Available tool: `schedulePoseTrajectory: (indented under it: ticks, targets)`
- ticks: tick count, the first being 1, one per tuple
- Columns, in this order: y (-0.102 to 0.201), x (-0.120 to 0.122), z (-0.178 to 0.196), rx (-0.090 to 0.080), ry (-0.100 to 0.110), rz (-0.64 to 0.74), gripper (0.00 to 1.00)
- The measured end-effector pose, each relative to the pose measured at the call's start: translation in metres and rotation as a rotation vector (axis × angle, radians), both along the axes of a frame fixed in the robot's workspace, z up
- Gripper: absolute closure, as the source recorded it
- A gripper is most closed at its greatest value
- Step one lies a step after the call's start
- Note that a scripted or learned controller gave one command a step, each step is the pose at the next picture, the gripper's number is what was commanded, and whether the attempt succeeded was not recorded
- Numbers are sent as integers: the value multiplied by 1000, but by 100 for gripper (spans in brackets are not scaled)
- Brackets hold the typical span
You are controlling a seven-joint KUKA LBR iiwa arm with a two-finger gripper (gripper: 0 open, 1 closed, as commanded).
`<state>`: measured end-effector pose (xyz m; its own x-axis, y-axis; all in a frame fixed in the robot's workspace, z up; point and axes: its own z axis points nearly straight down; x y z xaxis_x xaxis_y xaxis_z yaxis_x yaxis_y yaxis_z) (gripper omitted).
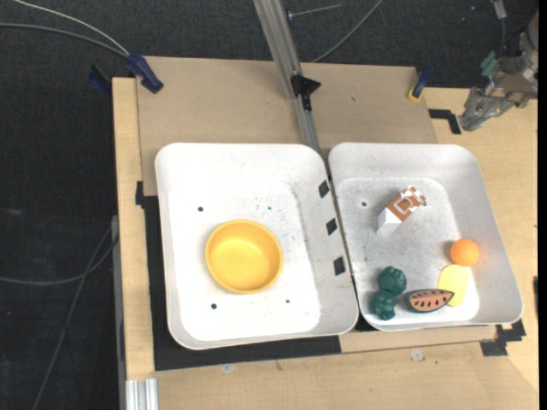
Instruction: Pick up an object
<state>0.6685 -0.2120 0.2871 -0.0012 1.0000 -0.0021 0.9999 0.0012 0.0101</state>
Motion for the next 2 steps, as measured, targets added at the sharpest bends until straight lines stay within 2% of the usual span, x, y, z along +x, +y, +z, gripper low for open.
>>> schedulePoseTrajectory:
  ticks: [1, 2]
  targets:
    - [62, -9, 3, 9, 18, 5, 100]
    - [120, -9, -12, 8, 20, 5, 100]
